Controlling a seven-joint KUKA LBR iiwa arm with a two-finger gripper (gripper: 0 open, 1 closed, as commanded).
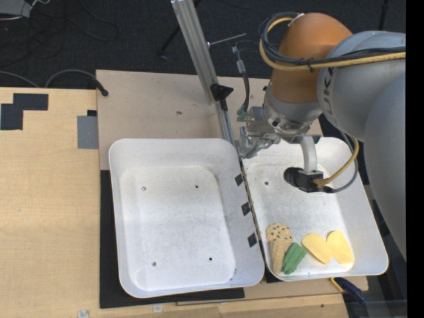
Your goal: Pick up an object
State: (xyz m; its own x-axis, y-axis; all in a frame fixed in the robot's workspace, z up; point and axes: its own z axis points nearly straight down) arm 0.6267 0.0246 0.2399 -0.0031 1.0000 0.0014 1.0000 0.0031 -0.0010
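The right bin (371,244) holds a small group of objects at its near end. A tan speckled cone-shaped piece (278,238) lies beside a green piece (292,258), which touches it. Just to their right sit two yellow pieces (328,247), side by side. My gripper (248,146) hangs over the far left corner of the right bin, close to the divider between the bins. It is well away from the objects, and nothing shows in its grasp. The orange band (311,45) and grey arm rise behind it.
The left bin (132,158) lies beside the right one, their rims meeting at clips (246,207). A slanted aluminium rail (202,65) rises from the bins' far junction, just left of the gripper. A black cable fitting (301,177) hangs over the right bin.
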